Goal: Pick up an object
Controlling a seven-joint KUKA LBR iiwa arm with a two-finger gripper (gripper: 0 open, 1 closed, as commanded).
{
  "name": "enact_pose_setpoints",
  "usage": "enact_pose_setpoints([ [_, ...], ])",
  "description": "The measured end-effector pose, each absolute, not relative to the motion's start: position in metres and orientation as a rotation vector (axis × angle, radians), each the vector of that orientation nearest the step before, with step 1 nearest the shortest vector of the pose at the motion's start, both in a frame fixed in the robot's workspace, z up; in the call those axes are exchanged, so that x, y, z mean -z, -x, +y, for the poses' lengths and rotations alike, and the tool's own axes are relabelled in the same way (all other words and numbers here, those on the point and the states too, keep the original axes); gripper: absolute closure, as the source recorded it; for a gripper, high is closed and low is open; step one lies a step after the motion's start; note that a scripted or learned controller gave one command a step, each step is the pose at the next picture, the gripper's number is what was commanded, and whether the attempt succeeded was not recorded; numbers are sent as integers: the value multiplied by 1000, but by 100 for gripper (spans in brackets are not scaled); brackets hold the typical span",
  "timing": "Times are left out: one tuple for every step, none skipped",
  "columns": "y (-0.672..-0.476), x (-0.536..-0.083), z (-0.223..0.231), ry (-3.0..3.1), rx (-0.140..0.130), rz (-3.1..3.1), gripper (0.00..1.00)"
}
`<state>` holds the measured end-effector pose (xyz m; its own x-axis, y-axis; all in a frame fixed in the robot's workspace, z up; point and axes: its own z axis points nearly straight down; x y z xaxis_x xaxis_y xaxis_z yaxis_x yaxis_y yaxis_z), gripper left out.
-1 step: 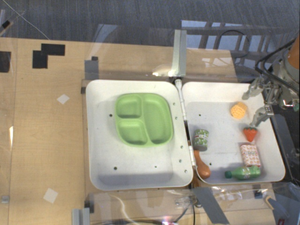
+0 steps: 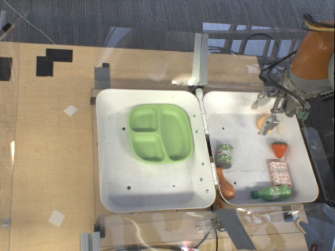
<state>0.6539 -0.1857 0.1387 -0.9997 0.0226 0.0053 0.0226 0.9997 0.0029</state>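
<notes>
My gripper (image 2: pixel 265 114) hangs over the back of the right bin (image 2: pixel 241 116), below the arm's orange band. Its two fingers stand apart, so it is open. A small yellow-orange piece (image 2: pixel 261 122) lies on the bin floor right by the lower fingertip (image 2: pixel 270 125), and I cannot tell whether they touch. Nothing is held between the fingers. Further forward in this bin lie a red strawberry (image 2: pixel 280 149), a pink-and-white box (image 2: pixel 279 172), a green bottle (image 2: pixel 271 193) on its side, a small green-labelled can (image 2: pixel 224 155) and an orange-brown oblong piece (image 2: pixel 226 186).
The left bin (image 2: pixel 112 156) holds a green divided plate (image 2: pixel 159 133). A metal post (image 2: pixel 200 59) stands behind the divider between the bins. Black cables (image 2: pixel 272 67) run beside the arm at the back right.
</notes>
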Motion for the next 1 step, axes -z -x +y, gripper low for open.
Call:
enact_pose_setpoints([
  [-627,-89,-137,175,0,-3150,0],
])
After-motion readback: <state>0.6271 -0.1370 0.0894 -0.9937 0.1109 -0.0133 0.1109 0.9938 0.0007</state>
